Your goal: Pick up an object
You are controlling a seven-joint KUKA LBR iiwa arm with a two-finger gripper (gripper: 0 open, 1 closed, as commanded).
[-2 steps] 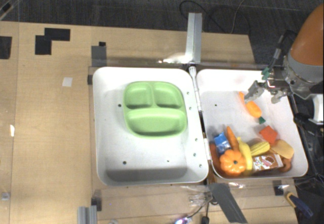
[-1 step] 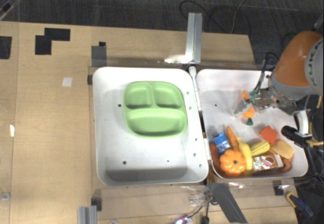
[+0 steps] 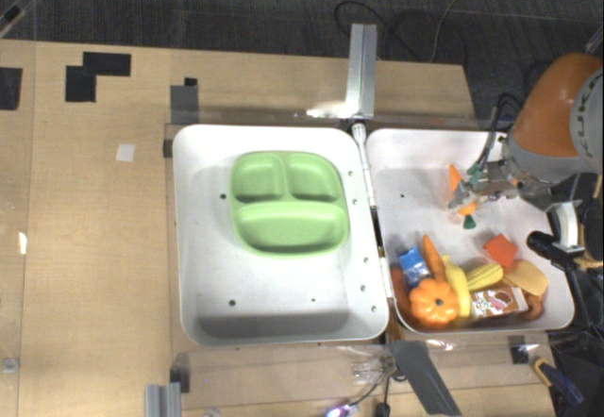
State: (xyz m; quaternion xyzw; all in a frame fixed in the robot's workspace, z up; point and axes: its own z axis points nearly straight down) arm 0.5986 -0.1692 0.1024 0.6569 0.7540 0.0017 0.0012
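Observation:
My gripper hangs low over the upper right part of the right bin, reaching in from the right below the orange band of the arm. Small orange and teal bits show at its tip; I cannot tell whether they are part of it or a held thing. A heap of toy food lies at the bin's front, below the gripper: an orange pumpkin, a yellow banana, a carrot, a small blue item, a red-orange block and a printed carton.
The left bin holds a green divided plate in its upper middle. A metal post stands behind the wall between the two bins. Bare white floor lies in the right bin's upper left.

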